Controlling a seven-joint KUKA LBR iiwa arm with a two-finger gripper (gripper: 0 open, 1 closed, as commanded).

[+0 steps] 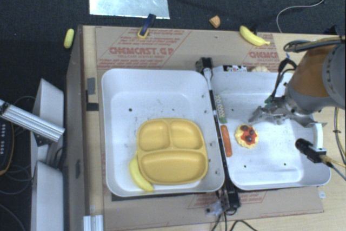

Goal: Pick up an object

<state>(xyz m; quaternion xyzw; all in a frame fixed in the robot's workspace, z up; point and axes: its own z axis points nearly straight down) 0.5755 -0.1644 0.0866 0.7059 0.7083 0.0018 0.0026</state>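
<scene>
Reaching in from the right, my claw (259, 112) hangs low over the right white plastic bin (270, 173); I cannot tell how it is set. The nearest target, a small round yellow toy pizza with red topping (247, 136), lies just below and to the left of it, near a thin orange toy sausage (226, 140). I judge a centred, straight descent works best. Counted: two bins, one pizza, one sausage; the left bin (157, 84) holds one yellow divided tray (172, 150) and one yellow toy banana (139, 175).

One fixed camera looked down at a slant on both white bins (162, 84). The arm (319, 78) entered from frame right.
</scene>
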